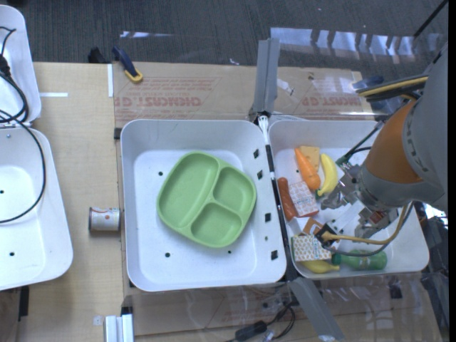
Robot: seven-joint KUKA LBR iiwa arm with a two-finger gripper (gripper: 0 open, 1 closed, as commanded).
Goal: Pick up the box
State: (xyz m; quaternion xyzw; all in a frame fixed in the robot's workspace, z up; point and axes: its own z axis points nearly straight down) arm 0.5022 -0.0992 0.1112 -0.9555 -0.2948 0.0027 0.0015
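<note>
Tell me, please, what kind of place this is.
Probably a robotics lab set up for picking tests. A robot arm reaches over two white bins on a bench, the right bin holds toy food such as a banana, and cables lie loose.

Probably a robotics lab, wooden bench [78,184], white bins [132,191], cables [21,105]

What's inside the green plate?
The green plate sits in the left bin. All three of its sections show bare green, with no food in them. What lies under the plate is covered.
</note>
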